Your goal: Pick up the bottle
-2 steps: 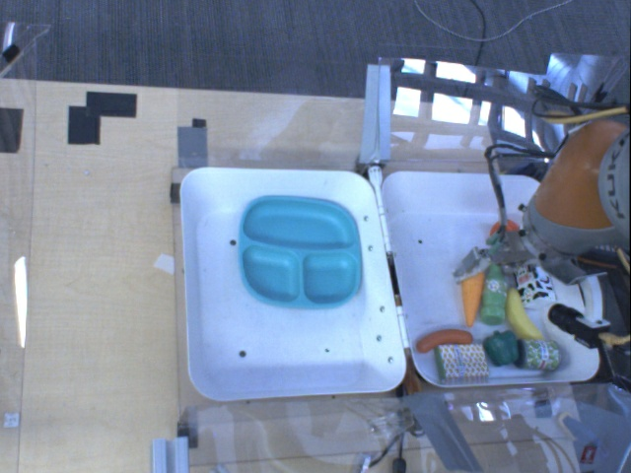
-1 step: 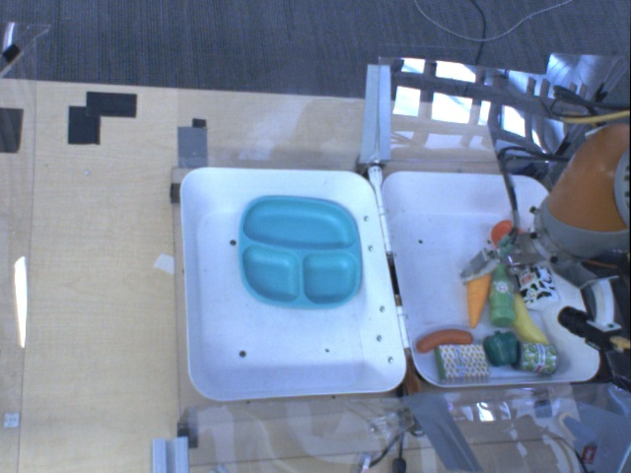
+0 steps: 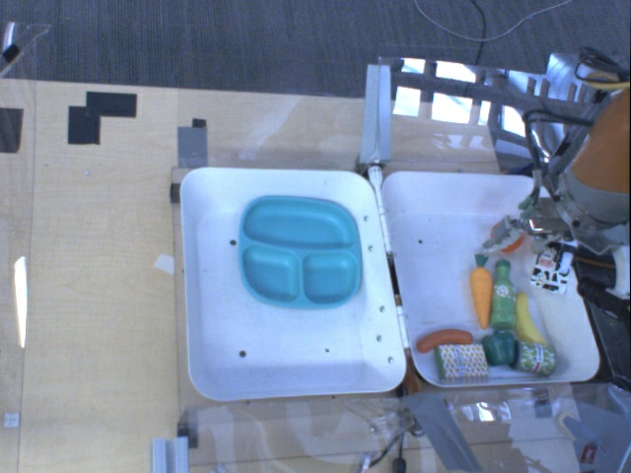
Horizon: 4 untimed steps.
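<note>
You see the bottle (image 3: pixel 504 297) lying lengthwise, cap toward the far wall, between carrot (image 3: pixel 480 294) and banana (image 3: pixel 528 321), gripper (image 3: pixel 515 231) just beyond, its opening unreadable.

Our single grey arm (image 3: pixel 603 180) entering from three o'clock, orange band above our wrist at the frame edge, wrist angled down toward nine o'clock, our gripper (image 3: pixel 511 233) low at the arm's tip, our metal fingers (image 3: pixel 501 231) pointing toward eight o'clock
</note>
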Motion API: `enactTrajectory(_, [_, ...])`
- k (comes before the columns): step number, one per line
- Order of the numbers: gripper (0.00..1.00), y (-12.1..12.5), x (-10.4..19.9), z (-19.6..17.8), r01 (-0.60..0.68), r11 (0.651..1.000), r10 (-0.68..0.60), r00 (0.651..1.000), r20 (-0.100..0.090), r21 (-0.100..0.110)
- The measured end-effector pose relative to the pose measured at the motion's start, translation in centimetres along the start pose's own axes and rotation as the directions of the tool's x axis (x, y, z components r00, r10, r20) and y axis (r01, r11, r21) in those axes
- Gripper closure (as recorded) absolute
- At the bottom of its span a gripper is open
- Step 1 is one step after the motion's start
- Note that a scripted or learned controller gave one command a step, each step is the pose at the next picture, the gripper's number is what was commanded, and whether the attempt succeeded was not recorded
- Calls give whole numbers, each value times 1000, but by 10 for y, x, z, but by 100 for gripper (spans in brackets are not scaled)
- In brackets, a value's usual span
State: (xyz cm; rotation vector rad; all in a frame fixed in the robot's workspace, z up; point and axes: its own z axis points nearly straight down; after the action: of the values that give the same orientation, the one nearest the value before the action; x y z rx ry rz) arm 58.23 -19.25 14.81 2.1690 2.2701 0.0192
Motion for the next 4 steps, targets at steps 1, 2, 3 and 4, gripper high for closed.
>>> enactTrajectory(1, [0, -19, 12, 58, -80, 997, 80, 997, -18, -7])
enactTrajectory(2, [0, -23, 15, 59, -96, 995, 96, 995, -11, -5])
enactTrajectory(3, [0, 4, -3, -3, -70, 998, 70, 997, 9, 3])
enactTrajectory(4, [0, -33, -3, 59, -31, 1000, 31, 999, 9, 0])
